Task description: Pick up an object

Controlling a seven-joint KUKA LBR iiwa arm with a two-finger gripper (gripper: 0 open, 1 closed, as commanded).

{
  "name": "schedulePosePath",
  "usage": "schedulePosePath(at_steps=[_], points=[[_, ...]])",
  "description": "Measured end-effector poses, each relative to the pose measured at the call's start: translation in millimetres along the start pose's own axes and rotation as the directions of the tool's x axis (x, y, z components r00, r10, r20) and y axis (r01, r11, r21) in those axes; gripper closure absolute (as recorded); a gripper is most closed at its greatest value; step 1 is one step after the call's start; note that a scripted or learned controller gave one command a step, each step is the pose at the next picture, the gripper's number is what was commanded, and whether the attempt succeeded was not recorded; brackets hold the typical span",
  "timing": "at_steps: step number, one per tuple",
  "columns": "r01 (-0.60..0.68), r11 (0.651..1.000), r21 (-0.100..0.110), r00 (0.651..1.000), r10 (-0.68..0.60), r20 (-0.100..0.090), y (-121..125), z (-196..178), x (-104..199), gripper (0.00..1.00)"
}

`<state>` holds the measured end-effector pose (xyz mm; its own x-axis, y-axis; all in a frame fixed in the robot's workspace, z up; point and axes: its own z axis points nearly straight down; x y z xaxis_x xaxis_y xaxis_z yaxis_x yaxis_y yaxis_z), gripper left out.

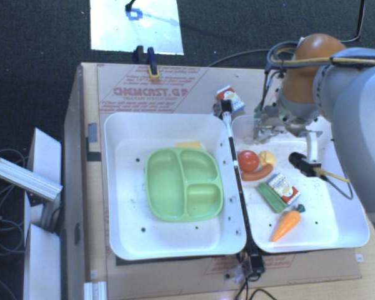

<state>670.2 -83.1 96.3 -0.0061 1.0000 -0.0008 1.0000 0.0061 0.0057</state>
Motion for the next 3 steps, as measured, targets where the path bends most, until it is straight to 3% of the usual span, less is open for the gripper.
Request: schedulePosePath(at_steps=[1,2,3], points=[[0.0,1.0,0.0,1.0,0.0,0.0,-0.1,0.1,0.0,0.0],[-0.005,1.0,0.003,1.0,0.005,0.0,-1.3,11.3,-11.8,0.0],[-0.002,1.0,0.004,1.0,0.002,0.0,-1.2,11.4,-3.9,0.0]])
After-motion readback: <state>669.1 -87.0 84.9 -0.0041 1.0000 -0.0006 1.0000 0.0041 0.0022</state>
